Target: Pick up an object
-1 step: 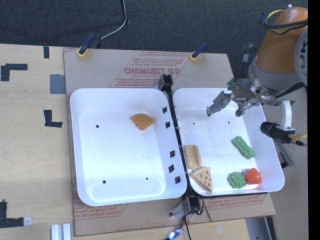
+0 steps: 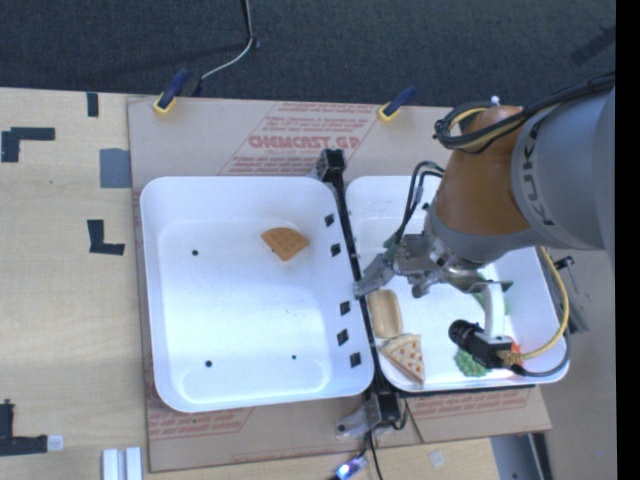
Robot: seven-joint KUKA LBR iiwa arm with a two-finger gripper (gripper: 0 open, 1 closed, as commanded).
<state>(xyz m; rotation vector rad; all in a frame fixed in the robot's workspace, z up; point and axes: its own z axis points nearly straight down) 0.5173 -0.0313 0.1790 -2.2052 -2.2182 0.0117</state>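
Camera view. Two shallow white bins sit side by side on a cardboard sheet clamped to the bench, with a black divider strip (image 2: 345, 258) running between them so that objects stay sorted to one side or the other. The left bin (image 2: 175, 368) holds a single tan waffle-like piece (image 2: 285, 242), lying flat and well apart from the walls. The right bin (image 2: 545, 373) holds the candidate objects, crowded into its near-left corner: a pale bread-roll-shaped piece (image 2: 386, 314) just beside the divider, a triangular wafer-like slice (image 2: 406, 357) touching or nearly touching it at the near rim, and something green (image 2: 468, 363), partly hidden. The arm (image 2: 500, 183) reaches in from the right and hangs low over the right bin, its gripper (image 2: 392, 273) directly above the roll-shaped piece, probably positioned to descend on it. The grip state cannot be told: the wrist hides the jaws. Nothing is visibly held; the pick appears not yet made
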